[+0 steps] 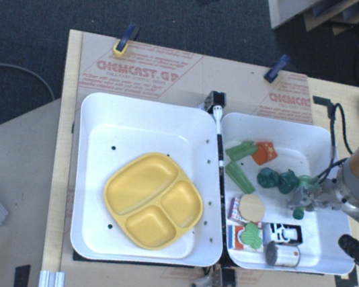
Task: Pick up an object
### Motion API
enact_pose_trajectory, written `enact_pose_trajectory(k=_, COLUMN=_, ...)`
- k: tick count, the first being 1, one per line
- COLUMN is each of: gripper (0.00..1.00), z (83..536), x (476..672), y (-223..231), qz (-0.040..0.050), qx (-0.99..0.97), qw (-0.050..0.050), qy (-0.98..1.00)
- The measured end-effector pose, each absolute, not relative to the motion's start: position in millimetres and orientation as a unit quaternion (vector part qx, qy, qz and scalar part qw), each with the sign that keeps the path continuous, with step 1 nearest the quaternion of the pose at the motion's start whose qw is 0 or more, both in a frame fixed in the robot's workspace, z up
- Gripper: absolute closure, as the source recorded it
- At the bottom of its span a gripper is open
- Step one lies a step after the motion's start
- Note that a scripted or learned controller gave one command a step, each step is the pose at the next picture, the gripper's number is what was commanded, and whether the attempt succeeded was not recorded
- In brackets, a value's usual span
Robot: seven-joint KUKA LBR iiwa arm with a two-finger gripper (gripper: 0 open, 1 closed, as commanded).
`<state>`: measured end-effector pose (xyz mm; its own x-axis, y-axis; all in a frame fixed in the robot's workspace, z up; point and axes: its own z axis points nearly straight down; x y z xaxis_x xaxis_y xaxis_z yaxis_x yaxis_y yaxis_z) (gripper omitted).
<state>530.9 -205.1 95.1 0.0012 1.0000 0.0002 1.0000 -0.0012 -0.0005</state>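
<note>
While the dark green toy (277,179) lies in the middle of the right bin (317,136), the gripper (302,202) hangs just beside it on the right, low over the bin floor; whether it is apart or together cannot be told. Two green blocks (239,162) and an orange piece (264,152) lie nearby to the left. A silver can (281,255) rests near the front. The left bin (100,126) holds a yellow divided tray (153,200).

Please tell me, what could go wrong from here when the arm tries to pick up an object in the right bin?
The end effector sits low among crowded items, so it might nudge the dark green toy aside instead of gripping it. The grey can lies on its side and may roll if bumped.
</note>
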Motion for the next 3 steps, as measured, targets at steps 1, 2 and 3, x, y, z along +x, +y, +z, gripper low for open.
enact_pose_trajectory(k=1, gripper=1.00, z=157.2, x=533.2, y=-200.9, qz=-0.0008, qx=-0.707, qw=-0.003, qy=-0.708)
enact_pose_trajectory(k=2, gripper=1.00, z=216.4, x=530.1, y=-209.4, qz=-0.0012, qx=-0.707, qw=-0.004, qy=-0.707)
enact_pose_trajectory(k=3, gripper=1.00, z=225.6, x=530.9, y=-209.6, qz=-0.0007, qx=-0.707, qw=-0.002, qy=-0.708)
